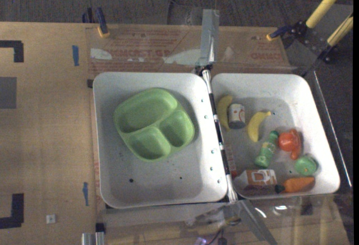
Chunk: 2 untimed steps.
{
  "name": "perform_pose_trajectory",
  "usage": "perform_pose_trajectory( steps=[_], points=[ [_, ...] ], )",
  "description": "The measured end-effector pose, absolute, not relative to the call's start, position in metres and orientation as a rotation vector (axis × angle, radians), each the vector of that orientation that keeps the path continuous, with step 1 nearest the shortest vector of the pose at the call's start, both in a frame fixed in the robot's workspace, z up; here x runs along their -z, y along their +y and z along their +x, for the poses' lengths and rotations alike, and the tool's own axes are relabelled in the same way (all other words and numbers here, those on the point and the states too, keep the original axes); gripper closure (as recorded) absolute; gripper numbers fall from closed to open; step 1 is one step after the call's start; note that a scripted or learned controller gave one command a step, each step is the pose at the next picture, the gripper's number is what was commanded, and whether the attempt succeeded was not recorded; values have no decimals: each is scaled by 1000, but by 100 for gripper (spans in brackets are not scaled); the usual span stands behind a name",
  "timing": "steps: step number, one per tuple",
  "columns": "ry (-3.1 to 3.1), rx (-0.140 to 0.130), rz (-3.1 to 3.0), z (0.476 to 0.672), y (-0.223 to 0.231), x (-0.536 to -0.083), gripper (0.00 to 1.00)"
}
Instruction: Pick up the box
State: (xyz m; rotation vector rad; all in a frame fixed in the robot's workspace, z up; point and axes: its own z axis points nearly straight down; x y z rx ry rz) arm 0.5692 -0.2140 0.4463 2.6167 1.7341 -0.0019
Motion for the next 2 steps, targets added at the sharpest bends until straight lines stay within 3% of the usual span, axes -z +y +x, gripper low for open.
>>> perform_pose_trajectory(
  steps=[1,2],
  points=[
    [1279,4,2872,564,-207,-435,100],
    [1282,3,2867,565,-206,-446,100]
  ],
)
